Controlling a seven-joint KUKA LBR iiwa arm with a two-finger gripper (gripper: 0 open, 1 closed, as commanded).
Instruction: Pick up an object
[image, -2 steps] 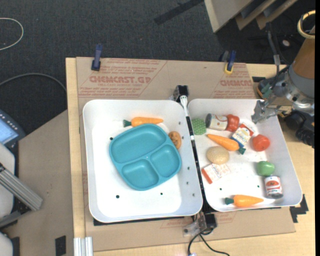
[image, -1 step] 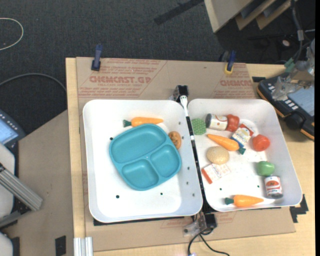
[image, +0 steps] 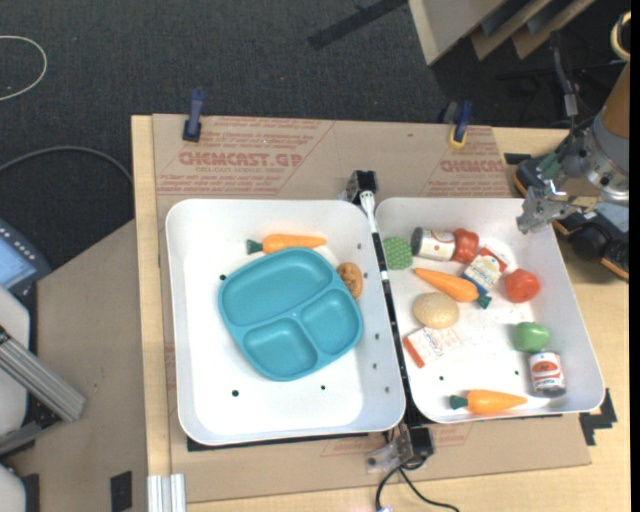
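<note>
My gripper (image: 538, 208) hangs over the back right corner of the right bin (image: 585, 330), apart from every object there. Closest to it are a small bottle with a red cap (image: 447, 244), a small white packet (image: 484, 270) and a red tomato (image: 521, 286). Further in lie an orange carrot (image: 449, 285), a beige potato (image: 436, 310), a green fruit (image: 532, 335), a small jar (image: 546, 372) and a second carrot (image: 485, 401).
The left bin (image: 200, 350) holds a teal divided plate (image: 290, 313), a carrot (image: 290, 241) and a brown cookie (image: 350, 277). A green piece (image: 398, 251) and a red-and-white packet (image: 432, 345) lie in the right bin. Black hardware (image: 365, 190) sits between the bins.
</note>
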